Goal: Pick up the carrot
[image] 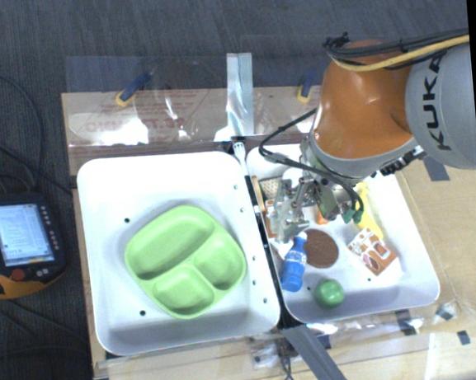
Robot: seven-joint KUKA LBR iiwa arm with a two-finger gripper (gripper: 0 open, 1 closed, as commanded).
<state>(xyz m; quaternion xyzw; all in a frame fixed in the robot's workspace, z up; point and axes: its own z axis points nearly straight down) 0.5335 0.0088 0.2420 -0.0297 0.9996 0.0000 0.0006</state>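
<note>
Now the claw [294, 213] is hanging low inside the right bin [412, 286] (clutter around it). Whether it is spread or pinching anything, I cannot tell.

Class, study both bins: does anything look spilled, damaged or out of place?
Nothing stands out. The green plate lies flat in the left bin; the blue bottle, brown disc and green ball lie loose in the right bin.

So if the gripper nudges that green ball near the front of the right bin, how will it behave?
The green ball looks round and smooth, so it would probably roll on the right bin. Its sheen suggests rigid plastic, likely light and slippery between fingers.
</note>
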